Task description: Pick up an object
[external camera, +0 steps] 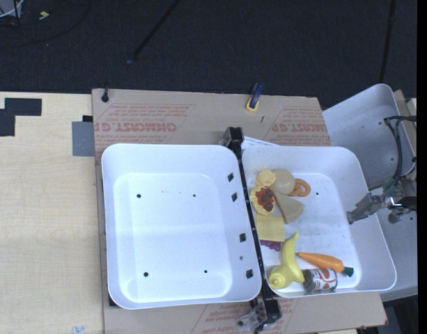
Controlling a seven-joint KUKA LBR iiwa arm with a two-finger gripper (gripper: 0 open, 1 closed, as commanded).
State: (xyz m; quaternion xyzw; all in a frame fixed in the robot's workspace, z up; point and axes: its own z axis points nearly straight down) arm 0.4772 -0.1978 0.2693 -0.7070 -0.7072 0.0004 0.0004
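Bench (39, 207) is light wood, with a cardboard sheet (199, 120) under both bins. Left bin (122, 186) sits at 9 o'clock of the pair, its white floor bare apart from small dark dots. Right bin (366, 207) at 3 o'clock holds all the objects, bunched along its left wall next to the black divider (242, 207). Arm (370, 113) comes in from 3 o'clock, grey link above the right bin's far corner. Gripper (352, 216) sits just inside the right bin's 3 o'clock rim, low over bare floor and well apart from the pile; nothing visible between the fingers, and I cannot tell how far open they are at this resolution. Objects, biggest first: yellow banana (290, 259) at 6 o'clock of the pile, upright-ish, touching a small can (323, 279) lying on its side; orange carrot (322, 260) just above the can; pale yellow block (271, 227) mid-pile; tan wedge (292, 208) beside it; round toy with a red centre (264, 199); pale disc (283, 181) and yellow piece (267, 177) at 12 o'clock; small orange ring (301, 187) at the 2 o'clock edge of the pile. Blue-and-yellow clamp (254, 97) on the cardboard's far edge.
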